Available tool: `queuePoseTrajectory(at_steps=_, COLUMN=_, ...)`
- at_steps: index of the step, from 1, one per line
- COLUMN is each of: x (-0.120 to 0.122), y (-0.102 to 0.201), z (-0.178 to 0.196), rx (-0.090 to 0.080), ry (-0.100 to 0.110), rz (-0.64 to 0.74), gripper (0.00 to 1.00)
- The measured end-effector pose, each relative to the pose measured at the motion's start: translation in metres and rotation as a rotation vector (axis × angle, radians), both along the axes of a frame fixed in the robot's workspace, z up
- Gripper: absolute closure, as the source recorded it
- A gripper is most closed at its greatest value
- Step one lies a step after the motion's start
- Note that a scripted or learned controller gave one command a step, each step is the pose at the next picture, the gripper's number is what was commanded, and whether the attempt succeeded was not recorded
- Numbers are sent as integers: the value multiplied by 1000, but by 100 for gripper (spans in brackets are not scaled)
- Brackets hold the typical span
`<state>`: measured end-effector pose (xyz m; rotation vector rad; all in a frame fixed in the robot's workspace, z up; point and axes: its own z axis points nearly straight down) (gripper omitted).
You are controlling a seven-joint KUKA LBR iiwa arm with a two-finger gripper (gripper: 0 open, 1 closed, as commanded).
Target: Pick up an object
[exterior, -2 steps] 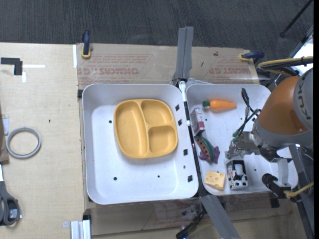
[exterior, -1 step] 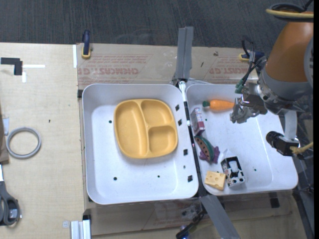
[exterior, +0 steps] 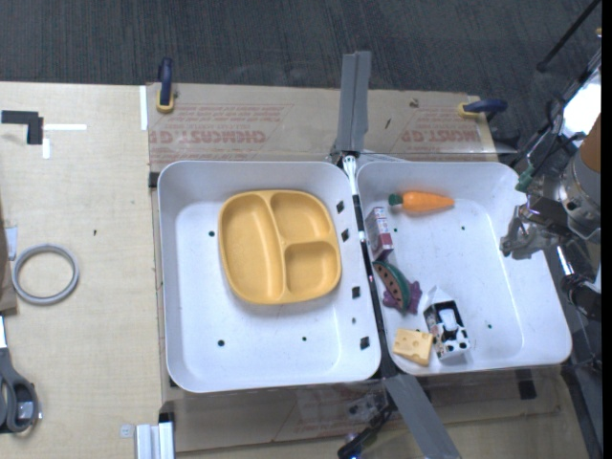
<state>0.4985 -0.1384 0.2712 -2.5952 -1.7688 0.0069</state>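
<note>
The right bin holds an orange toy carrot near its back, a small red and white packet by the left wall, a purple and green toy, a yellow cheese wedge and a black and white toy near the front. The gripper hangs at the bin's right rim, apart from all of these, and nothing shows between its fingers.
A yellow divided plate lies in the left bin. A grey tape ring and scissors rest on the bench at the left. Clamps hold the cardboard at the back.
</note>
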Motion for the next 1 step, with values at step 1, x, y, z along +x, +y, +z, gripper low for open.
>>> queuePoseTrajectory(at_steps=1, x=-11, y=-20, z=123, rx=-1, ry=-1, rz=116, gripper=100)
